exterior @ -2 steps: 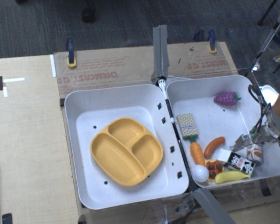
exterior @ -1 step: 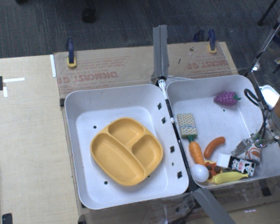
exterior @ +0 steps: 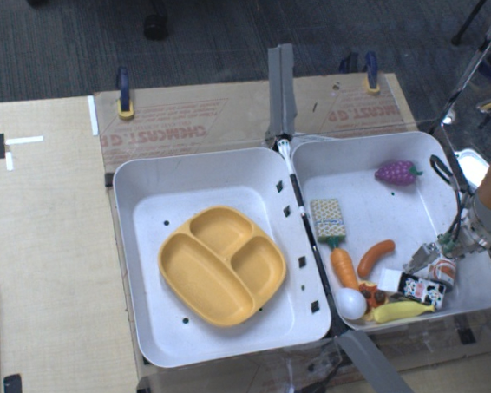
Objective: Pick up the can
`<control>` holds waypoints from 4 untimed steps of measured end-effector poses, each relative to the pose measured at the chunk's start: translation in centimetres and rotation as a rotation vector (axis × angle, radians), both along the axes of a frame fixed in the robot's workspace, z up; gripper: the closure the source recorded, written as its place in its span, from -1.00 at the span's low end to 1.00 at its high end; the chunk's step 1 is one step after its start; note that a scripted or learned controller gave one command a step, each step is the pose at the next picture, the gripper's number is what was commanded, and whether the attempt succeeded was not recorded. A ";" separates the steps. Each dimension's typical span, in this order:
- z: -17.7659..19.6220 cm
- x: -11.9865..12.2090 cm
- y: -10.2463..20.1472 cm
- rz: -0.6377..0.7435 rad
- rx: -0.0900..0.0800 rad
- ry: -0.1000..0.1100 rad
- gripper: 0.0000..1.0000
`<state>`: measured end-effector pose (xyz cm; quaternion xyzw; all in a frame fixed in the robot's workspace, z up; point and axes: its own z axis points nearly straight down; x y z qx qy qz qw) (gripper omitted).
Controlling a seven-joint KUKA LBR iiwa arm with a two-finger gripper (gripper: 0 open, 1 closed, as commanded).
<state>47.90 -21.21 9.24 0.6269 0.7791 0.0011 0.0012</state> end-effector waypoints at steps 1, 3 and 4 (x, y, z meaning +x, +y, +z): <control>0.9 0.1 -0.1 -0.002 -0.001 -0.001 1.00; 0.0 0.1 -0.5 0.056 0.006 0.002 -1.00; 0.0 0.0 -0.5 0.086 0.005 0.004 -1.00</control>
